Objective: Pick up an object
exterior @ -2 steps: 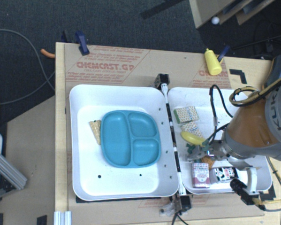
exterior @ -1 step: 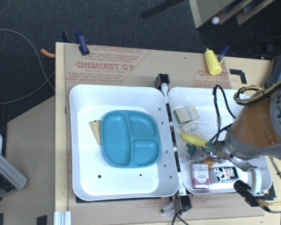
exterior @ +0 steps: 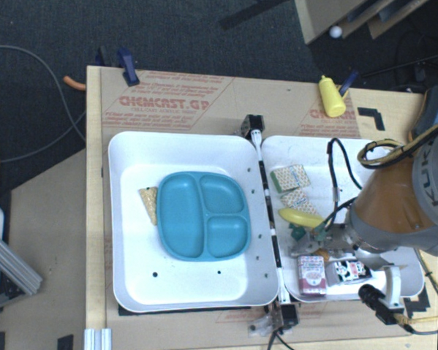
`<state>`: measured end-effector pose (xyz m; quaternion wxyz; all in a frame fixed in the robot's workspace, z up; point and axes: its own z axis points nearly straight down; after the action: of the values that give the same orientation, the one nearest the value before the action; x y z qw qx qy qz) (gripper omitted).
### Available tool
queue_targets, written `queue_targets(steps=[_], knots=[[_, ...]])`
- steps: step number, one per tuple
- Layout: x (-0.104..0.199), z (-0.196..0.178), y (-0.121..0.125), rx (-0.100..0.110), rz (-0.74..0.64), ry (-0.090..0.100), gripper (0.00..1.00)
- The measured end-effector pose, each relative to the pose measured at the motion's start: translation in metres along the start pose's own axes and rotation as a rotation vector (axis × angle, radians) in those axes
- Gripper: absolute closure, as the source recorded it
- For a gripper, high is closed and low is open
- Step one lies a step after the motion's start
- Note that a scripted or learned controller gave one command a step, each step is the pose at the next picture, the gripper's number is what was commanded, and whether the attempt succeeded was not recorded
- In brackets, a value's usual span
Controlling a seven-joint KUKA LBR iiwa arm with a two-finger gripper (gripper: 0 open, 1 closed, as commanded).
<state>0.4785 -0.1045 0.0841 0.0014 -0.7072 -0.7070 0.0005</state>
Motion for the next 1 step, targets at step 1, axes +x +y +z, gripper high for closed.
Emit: queue_targets(steps=[1], knots=[[0.0003,-0.0100,0.0007,-0.003,0.001,0.000,1.00]])
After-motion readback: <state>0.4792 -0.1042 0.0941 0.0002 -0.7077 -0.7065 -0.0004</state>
